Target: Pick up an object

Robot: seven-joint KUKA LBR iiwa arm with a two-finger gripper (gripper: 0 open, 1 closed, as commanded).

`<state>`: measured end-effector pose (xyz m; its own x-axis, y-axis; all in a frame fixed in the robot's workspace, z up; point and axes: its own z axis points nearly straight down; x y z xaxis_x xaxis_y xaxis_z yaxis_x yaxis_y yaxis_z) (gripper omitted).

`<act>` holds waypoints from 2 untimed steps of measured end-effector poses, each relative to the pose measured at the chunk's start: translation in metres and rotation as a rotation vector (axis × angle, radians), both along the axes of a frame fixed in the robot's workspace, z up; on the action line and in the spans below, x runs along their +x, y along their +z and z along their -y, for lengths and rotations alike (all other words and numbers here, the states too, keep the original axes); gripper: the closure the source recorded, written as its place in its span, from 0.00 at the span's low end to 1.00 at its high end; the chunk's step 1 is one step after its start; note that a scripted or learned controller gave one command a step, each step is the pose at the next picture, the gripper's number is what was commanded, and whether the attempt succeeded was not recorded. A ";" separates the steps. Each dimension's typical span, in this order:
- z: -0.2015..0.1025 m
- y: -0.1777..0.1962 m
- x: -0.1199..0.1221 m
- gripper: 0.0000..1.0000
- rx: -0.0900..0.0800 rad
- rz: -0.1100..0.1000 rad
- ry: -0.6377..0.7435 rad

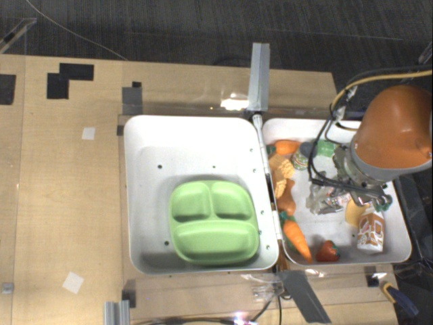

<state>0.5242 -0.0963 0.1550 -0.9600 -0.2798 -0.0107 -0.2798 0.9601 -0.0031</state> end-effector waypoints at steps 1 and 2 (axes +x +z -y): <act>0.037 0.029 0.027 1.00 -0.005 0.000 0.404; 0.036 0.029 0.027 0.00 -0.003 -0.001 0.405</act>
<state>0.5509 -0.1323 0.1839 -0.7720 -0.6356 -0.0081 -0.6355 0.7721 -0.0054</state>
